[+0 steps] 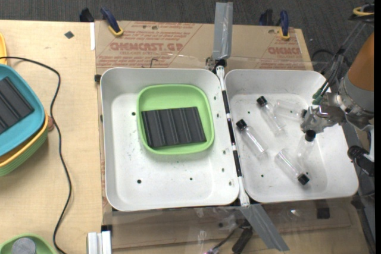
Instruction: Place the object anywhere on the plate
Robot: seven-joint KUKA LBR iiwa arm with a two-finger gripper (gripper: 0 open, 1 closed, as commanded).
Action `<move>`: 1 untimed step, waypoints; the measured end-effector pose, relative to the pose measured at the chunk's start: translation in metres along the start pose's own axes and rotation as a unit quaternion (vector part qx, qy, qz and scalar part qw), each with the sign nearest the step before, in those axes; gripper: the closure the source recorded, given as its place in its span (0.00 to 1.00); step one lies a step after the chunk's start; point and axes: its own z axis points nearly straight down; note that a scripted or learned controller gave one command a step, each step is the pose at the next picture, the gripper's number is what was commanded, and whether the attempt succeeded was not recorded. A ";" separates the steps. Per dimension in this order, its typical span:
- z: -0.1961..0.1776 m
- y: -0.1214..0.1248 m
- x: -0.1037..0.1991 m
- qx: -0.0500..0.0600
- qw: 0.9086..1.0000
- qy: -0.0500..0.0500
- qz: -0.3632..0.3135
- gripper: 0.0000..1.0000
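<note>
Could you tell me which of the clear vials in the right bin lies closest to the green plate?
The vial with its black cap beside the bins' shared wall, left of the other vials.

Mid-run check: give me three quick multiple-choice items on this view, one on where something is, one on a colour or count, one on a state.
1. Where is the green plate?
A. In the left bin
B. In the right bin
C. On the wooden bench outside both bins

2. What colour are the caps on the clear tubes in the right bin?
A. Red
B. Black
C. Yellow

3. What lies on the plate now?
A. A clear tube
B. A dark ribbed insert, and no tube
C. A blue clamp

Answers:
1. A, the plate sits inside the left bin's white walls.
2. B, each tube seen in the right bin ends in a small black cap.
3. B, the dark ribbed insert fills the plate's middle, while the tubes all lie in the right bin, where the gripper is.
</note>
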 end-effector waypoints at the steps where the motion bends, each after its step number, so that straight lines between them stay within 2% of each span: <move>1: 0.000 0.000 0.000 0.000 1.000 0.000 0.000 0.00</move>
